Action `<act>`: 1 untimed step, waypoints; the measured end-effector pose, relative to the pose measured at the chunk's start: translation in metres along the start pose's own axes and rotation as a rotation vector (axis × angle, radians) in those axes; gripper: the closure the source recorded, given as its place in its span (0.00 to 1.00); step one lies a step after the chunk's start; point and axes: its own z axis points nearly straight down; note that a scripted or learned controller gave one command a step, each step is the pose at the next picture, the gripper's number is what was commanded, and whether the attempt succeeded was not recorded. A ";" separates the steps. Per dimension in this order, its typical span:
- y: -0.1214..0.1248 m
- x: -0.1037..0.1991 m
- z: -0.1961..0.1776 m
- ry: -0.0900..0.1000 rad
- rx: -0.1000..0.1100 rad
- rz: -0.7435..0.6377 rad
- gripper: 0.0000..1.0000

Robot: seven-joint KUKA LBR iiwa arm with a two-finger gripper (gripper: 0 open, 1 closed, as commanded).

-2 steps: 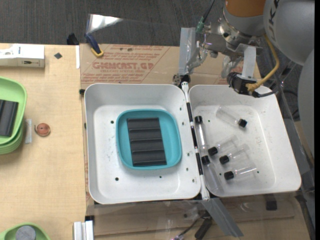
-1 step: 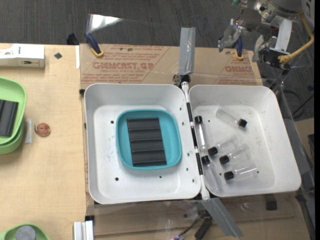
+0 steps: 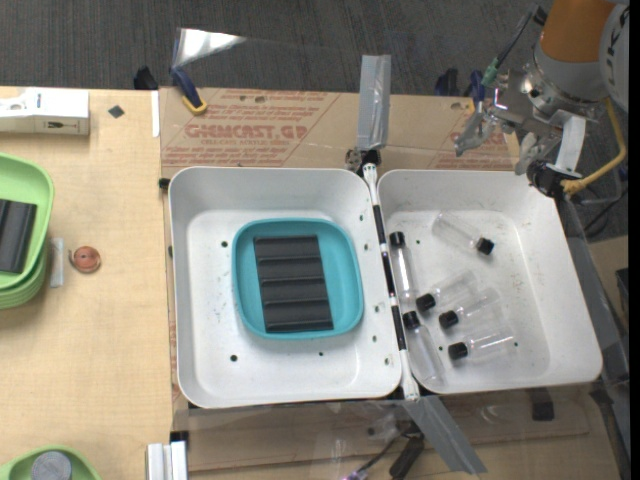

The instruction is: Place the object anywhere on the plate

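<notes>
Five vials (image 3: 462,318) (right bin (image 3: 560,268)) | plate (image 3: 297,276) | jaws: cannot tell

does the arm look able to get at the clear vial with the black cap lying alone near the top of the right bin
Probably yes: the clear black-capped vial lies apart from the others in the right white bin, open from above, with the hand just beyond the rim.

Left white bin (image 3: 195,298) holds a teal plate (image 3: 345,268) with a dark ribbed rack (image 3: 292,283) lying on it; right white bin (image 3: 560,298) has several clear vials with black caps (image 3: 455,318) scattered, one more (image 3: 397,268) along the divider. Arm with orange band (image 3: 580,23) sits at upper right, gripper (image 3: 520,133) above the right bin's far edge, nothing visibly between its fingers. Green tray (image 3: 25,233) at left on the wooden bench (image 3: 90,368), cardboard (image 3: 260,128) behind the bins.
</notes>
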 end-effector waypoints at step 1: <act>0.031 -0.091 -0.029 0.001 -0.003 -0.178 0.00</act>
